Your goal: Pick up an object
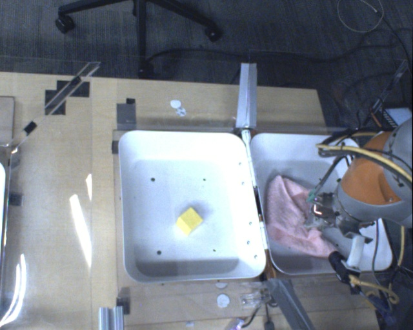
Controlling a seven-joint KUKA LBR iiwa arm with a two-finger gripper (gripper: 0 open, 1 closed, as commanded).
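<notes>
1. Hand sits low in the right bin, right down at the pink cloth; from my seat I cannot tell how it is set, since the wrist and its fittings cover it.
2. That cloth lies crumpled just to the camera's left of my hand, reaching from the bin's middle toward the near wall, and its right edge runs under the hand.
3. I cannot tell whether any of the cloth is actually caught.
4. Behind the hand, toward the camera's right, I see the grey arm with its orange band looming over the right side of the bin and hiding the floor beneath it.
5. Yellow and dark cables loop off the wrist above the hand and cross the bin's far right corner.
6. Well apart from the hand, across the divider, the left bin holds a small yellow block, lying alone on the white floor a little toward the near side.
7. A metal rail stands up from the counter at the far end of the seam between the two bins.
8. Beyond the counter, far from the hand, the black legs of a chair base rest on the dark floor.
</notes>
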